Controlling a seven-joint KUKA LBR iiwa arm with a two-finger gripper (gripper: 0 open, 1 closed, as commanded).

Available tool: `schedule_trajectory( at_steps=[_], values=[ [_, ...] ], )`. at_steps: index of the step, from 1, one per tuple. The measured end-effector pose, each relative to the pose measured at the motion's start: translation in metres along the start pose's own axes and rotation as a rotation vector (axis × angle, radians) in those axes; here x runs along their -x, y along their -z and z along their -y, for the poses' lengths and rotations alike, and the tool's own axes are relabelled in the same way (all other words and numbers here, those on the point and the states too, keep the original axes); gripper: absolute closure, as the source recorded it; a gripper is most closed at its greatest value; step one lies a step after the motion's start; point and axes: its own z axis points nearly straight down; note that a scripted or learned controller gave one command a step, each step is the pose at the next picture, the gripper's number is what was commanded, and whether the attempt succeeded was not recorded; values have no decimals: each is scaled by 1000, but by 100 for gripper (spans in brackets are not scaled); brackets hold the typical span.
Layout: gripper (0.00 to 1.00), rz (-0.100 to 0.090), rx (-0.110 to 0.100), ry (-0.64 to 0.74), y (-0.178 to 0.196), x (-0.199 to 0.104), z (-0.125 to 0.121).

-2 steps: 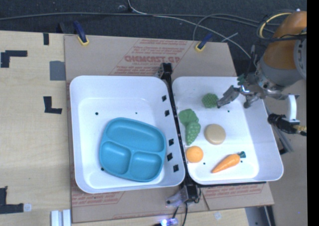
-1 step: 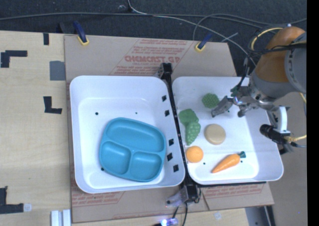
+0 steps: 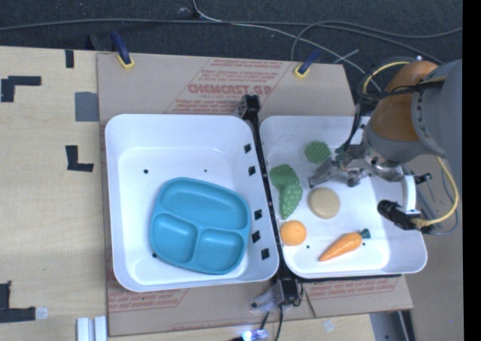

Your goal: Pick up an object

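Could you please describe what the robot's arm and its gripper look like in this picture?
The arm is grey with an orange band above the wrist. Yellow and black cables loop around its lower section. The gripper is a small grey metal piece at the tip.

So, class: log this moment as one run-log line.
phase: reaching | tool: above right white bin | nearest: round beige plastic bun | held: nothing seen

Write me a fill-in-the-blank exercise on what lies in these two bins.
1. The blue tray lies in the ____ bin.
2. The carrot lies in the ____ bin.
3. The fruit beside the carrot is an ____.
4. The gripper hangs over the ____ bin.

Missing words: left; right; orange; right
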Motion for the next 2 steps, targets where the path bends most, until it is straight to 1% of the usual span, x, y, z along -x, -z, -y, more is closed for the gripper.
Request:
schedule_trajectory(
  at_steps=[1,2],
  values=[
    [100,-1,1,1,13,0,-1],
    [100,-1,6,0,57,-7,-4]
  ],
)
